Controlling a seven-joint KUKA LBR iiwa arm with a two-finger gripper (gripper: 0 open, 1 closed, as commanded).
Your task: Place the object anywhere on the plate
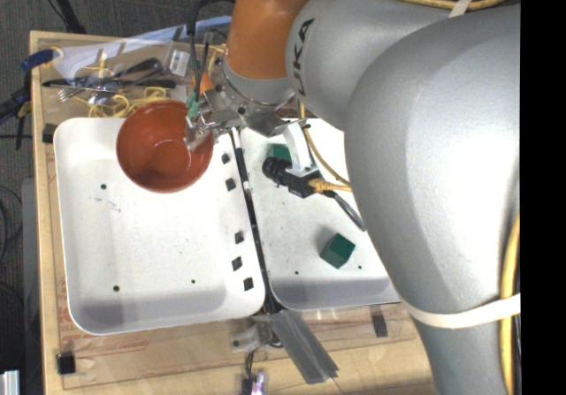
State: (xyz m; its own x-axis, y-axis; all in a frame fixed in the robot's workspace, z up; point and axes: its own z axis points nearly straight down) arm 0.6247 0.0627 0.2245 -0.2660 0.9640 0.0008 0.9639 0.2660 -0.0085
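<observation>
Gripping the red bowl (pixel 164 148) rim, the pincer (pixel 196 124) sits over the left bin (pixel 133 278).

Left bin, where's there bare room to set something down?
In the left bin, the floor in front of the orange bowl down to the near wall is bare. The far right corner is crowded by the bowl and the gripper at its rim.

The only readable lettering stands on the grey arm (pixel 354 40), just above and to the right of the pincer (pixel 202 119) beside the orange band (pixel 265 22): dark capital letters, turned on their side, of which "KA" shows plainly. It is probably the tail of the maker's name, the rest being hidden by the arm's curve. Nothing else carries legible text.
</observation>
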